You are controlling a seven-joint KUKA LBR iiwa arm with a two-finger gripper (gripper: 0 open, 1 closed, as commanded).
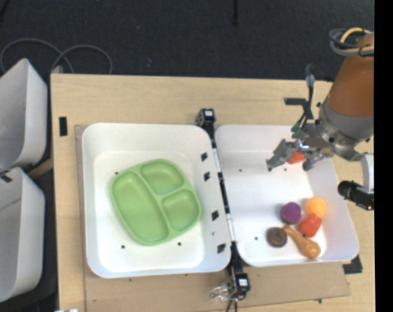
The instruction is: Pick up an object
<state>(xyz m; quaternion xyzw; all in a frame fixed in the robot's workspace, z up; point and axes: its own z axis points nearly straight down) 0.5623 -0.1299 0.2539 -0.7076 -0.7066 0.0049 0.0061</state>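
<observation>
My gripper [294,158] hangs over the back part of the right bin [261,181], its two dark fingers [277,159] spread apart. A small red-orange bit [299,154] shows between them; I cannot tell whether it is gripped or lies below. Toward the bin's front right corner lie a purple ball [290,211], a yellow-orange ball [316,206], a red piece [310,225], a brown round piece [277,237] and a tan club-shaped piece [304,244]. These lie well in front of the gripper and apart from it.
The left bin [99,174] holds a green divided plate [156,200]. A black clamp strip [220,194] runs between the bins. The arm's orange band [352,86] rises at the right. White containers [14,116] stand left of the bench.
</observation>
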